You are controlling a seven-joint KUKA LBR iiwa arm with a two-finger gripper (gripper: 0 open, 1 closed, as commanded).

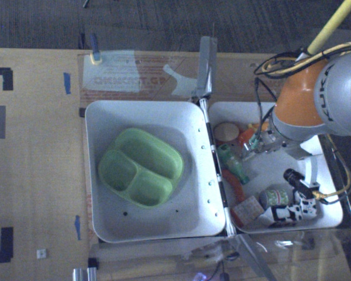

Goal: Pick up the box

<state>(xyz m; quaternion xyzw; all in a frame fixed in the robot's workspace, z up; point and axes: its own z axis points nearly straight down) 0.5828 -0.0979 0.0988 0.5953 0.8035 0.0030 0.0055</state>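
Observation:
The box (248,208) is a small brownish-pink block. It lies tilted near the front left corner of the right bin (330,215). My gripper (255,145) hangs low over the back half of that bin, beside a red-orange item (246,136) and above a green bottle (232,161). It is well behind the box and does not touch it. Nothing shows between its fingertips.
A tan round lid (226,132), a red strip (234,186), a small can (275,196) and a black-and-white object (291,212) crowd the right bin around the box. The left bin (99,116) holds a green divided plate (141,167).

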